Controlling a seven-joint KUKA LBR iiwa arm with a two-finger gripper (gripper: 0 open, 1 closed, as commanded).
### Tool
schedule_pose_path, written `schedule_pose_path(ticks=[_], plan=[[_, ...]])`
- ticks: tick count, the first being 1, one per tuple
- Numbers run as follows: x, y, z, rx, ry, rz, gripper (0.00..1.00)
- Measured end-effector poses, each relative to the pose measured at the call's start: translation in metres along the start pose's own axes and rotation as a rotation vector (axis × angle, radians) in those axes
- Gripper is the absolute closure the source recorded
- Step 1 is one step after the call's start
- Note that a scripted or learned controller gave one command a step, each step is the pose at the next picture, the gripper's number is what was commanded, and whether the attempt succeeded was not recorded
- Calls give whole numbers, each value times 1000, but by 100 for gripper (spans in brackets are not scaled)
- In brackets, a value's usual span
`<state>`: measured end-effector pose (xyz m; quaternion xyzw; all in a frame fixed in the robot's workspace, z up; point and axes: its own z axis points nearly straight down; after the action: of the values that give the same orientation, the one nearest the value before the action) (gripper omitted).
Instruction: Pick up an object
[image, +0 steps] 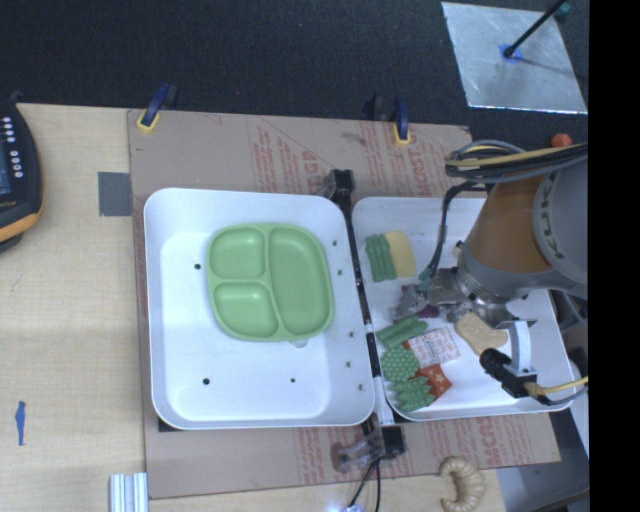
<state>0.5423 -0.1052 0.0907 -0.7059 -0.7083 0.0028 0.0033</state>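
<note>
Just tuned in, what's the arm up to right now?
The arm has reached in over the right bin, with its gripper low among the clutter there: a green-and-yellow sponge, a green strip, a printed packet and other small items. Nothing can be seen between its fingers, so no pick is confirmed. The left bin holds a green divided plate, untouched.

Arm (520, 235) covers the middle of the right bin (400, 207); contents beneath it hidden. Jaws buried in clutter, state unreadable. Black device (15, 170) cut off by left edge. Small dark pieces (415, 298) by the wrist too blurred to identify.
</note>
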Motion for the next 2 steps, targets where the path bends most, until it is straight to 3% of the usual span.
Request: schedule_pose_path(ticks=[1, 2], plan=[[-1, 2, -11, -2, -1, -2, 100], [-1, 2, -11, -2, -1, -2, 0]])
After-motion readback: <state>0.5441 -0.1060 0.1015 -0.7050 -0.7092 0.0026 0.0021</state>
